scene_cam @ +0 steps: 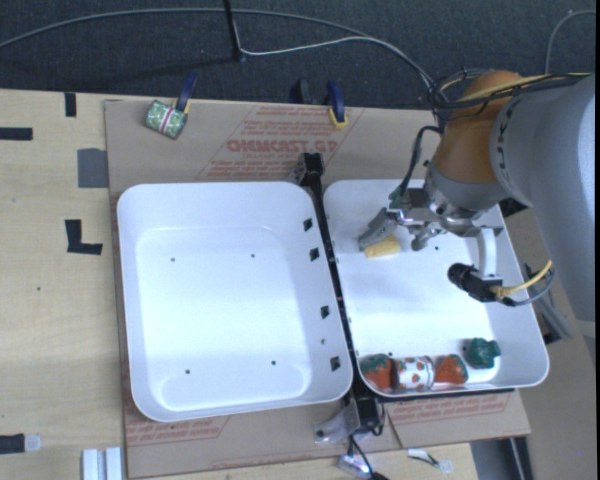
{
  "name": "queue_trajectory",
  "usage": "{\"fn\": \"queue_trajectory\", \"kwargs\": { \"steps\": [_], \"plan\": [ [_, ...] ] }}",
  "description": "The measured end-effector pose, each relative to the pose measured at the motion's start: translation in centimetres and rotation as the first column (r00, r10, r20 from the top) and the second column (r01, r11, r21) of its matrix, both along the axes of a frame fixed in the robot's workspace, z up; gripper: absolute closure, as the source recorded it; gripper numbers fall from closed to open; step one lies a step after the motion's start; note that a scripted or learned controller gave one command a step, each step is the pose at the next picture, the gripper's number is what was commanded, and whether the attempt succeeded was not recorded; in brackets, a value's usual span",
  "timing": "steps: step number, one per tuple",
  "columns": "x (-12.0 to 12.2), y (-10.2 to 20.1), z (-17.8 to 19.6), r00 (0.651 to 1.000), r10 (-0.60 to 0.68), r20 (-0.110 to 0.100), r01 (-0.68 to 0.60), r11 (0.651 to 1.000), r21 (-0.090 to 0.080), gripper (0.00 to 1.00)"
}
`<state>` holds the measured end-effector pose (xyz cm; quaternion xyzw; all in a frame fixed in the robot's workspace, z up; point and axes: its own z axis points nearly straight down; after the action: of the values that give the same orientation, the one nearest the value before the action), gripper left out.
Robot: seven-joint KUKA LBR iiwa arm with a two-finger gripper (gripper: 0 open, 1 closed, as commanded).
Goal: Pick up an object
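My gripper (398,236) hangs over the upper part of the right bin (420,308), with its fingers spread and nothing between them. A small pale yellow piece (384,251) lies on the bin floor just below the left finger (375,232), touching or nearly touching its tip. Along the bin's near edge sits a row of small objects: a red and green one (378,370), a white one with red spots (413,372), an orange one (450,370) and a green one (480,350).
The left bin (220,298) stands beside the right one, with a black divider (325,268) between them. A small green and white box (166,118) lies on the cardboard behind the bins, near two clamps (335,103). A black cable fitting (472,279) hangs from the arm over the right bin.
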<state>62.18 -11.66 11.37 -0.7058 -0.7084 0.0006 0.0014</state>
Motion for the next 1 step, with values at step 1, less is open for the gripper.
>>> {"fn": "queue_trajectory", "kwargs": {
  "steps": [1],
  "plan": [
    [0.09, 1.71, -3.02, 1.000, -0.002, 0.001, 0.002, 1.000, -0.002, 0.00]
  ]
}}
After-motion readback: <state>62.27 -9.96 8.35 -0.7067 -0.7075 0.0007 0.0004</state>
